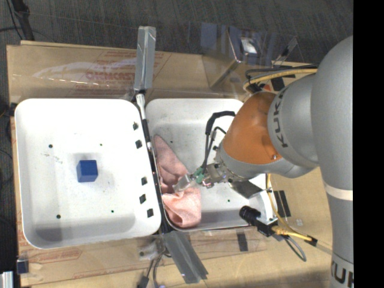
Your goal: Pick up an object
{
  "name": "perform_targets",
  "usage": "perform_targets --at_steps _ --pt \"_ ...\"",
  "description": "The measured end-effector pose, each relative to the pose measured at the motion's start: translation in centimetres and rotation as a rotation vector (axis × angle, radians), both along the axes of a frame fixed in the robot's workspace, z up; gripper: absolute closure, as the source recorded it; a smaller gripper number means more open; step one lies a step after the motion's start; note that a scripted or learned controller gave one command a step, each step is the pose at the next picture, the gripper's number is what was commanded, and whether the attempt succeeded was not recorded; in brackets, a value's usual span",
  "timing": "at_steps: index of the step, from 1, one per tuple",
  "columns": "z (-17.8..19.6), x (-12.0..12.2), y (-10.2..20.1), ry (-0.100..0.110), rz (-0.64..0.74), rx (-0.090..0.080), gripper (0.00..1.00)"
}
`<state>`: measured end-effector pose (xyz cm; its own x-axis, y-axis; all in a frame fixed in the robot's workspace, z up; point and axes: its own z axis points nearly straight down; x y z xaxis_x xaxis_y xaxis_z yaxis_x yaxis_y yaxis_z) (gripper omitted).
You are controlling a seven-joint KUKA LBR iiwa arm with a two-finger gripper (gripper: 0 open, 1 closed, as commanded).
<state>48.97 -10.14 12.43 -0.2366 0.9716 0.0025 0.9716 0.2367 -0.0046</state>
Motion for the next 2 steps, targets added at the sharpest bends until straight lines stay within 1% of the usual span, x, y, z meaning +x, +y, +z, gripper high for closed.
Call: perform_targets --at_steps 1,2 --pt "-3.36 3.15 -0.11 -0.001 -0.038 -0.001 0.0" --pt "-2.43 3.15 -0.08 0.001 -0.035 0.0 1.0"
